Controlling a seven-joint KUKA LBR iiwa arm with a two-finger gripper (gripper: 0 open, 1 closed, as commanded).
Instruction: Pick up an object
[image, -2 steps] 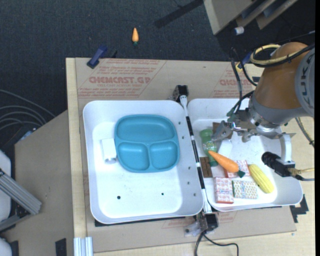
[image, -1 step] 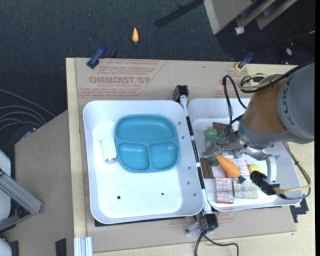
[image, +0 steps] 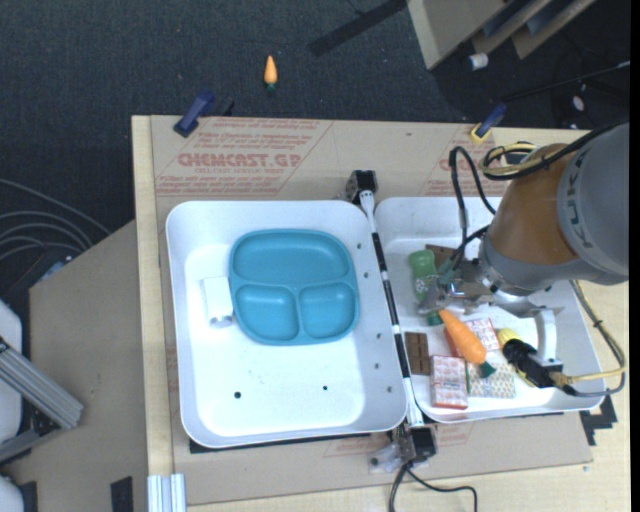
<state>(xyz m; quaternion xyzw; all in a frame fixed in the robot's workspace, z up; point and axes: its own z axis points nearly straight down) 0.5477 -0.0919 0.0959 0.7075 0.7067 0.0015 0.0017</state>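
Over right bin's (image: 400, 215) left half | my gripper (image: 437, 292) hangs low, grip state: cannot tell | carrot (image: 463, 337) lies just beside, toward front edge — likeliest pick, top exposed

Bulky grey arm (image: 600, 200) with broad orange band (image: 535, 215), black cables (image: 462, 190) looped alongside, small metallic claw (image: 440, 290)

Divided tray (image: 293, 284) in left bin (image: 190, 330), carrot (image: 463, 337) and packets (image: 449, 382) in right bin (image: 400, 215)
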